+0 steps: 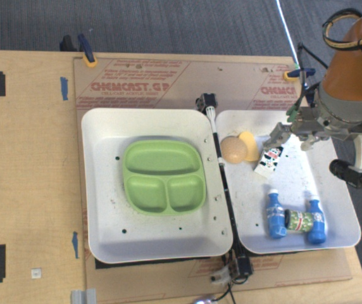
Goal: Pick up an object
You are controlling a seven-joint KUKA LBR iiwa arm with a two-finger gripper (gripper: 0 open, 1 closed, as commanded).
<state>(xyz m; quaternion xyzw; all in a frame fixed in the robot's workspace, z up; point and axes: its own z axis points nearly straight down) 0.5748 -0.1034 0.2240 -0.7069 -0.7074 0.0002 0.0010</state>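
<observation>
So here's the setup: two shallow white bins side by side on the cardboard-covered surface (29, 170). The left white bin (99, 170) has a green three-compartment plastic tray (164, 176) sitting in it. The right white bin (333, 189) has all the loose stuff.

The gripper (288, 135) hangs over the far part of the right bin, and honestly I can't tell if it's open or closed from this angle, the metal bits blur together. Nothing visibly held.

Closest candidate is the small white card-like piece with black and coloured marks (269, 161). It lies just below and a bit left of the gripper, nearly touching it in the picture, long axis tilted on a diagonal. Left of that, a tan egg-shaped ball (233, 149) touches a yellow rounded block (249, 145), both hugging the bin's left wall.

Toward the near edge, well apart from the gripper: two blue bottles with white caps (274, 215) with a green-and-red patterned can (299, 220) wedged between them.

My guess is the white piece is the target, needing a short move down-left.
</observation>
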